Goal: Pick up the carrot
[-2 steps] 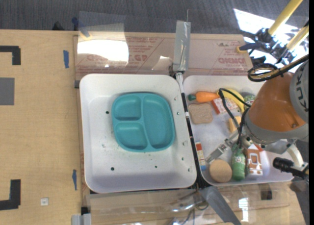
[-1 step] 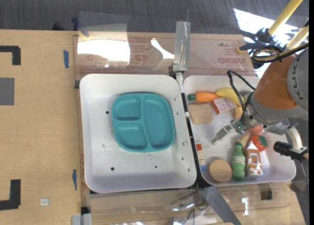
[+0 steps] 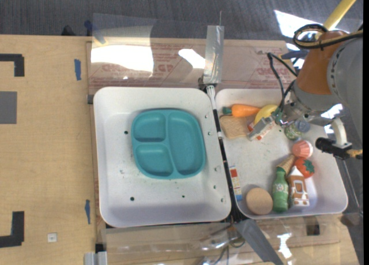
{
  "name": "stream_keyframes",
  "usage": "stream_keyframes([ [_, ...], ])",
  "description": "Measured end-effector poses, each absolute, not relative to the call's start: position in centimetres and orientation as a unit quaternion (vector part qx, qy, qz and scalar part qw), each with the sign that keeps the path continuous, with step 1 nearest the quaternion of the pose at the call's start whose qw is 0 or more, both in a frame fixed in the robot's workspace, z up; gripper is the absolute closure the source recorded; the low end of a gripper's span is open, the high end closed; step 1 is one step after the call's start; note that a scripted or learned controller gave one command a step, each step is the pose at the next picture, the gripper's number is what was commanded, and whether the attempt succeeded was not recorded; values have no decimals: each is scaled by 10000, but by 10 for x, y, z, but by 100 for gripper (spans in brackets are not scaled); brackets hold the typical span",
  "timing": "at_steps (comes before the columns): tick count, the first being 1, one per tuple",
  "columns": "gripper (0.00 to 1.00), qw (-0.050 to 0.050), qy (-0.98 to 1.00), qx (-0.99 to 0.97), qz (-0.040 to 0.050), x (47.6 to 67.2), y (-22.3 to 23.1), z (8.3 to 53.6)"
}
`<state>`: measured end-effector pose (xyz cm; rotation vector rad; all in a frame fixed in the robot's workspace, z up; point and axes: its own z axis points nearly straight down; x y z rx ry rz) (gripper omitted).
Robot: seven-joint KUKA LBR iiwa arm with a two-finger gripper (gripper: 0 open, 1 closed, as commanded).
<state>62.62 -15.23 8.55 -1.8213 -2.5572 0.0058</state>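
The carrot [image 3: 243, 109] is orange with a green tip and lies at the far left of the right bin [image 3: 253, 168], close to the divider. My gripper [image 3: 262, 126] hangs low over the bin just right of and below the carrot, beside a yellow banana-like piece [image 3: 267, 111]. The gripper's grey tip with red marks sits over the edge of a tan bread slice [image 3: 232, 126]. The carrot lies free on the bin floor, apart from the gripper. The arm's orange band [image 3: 314, 73] rises at the upper right.
The left bin [image 3: 109, 160] holds a teal divided plate [image 3: 169, 142]. In the right bin lie a pink ball [image 3: 301, 148], a red tomato [image 3: 307, 168], a green bottle [image 3: 279, 189], a small carton [image 3: 298, 189] and a tan round piece [image 3: 259, 200].
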Motion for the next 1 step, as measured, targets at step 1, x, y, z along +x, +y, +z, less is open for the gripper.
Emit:
stream_keyframes([
  [1,0,50,-7626,-6469,79,662,-113,85],
])
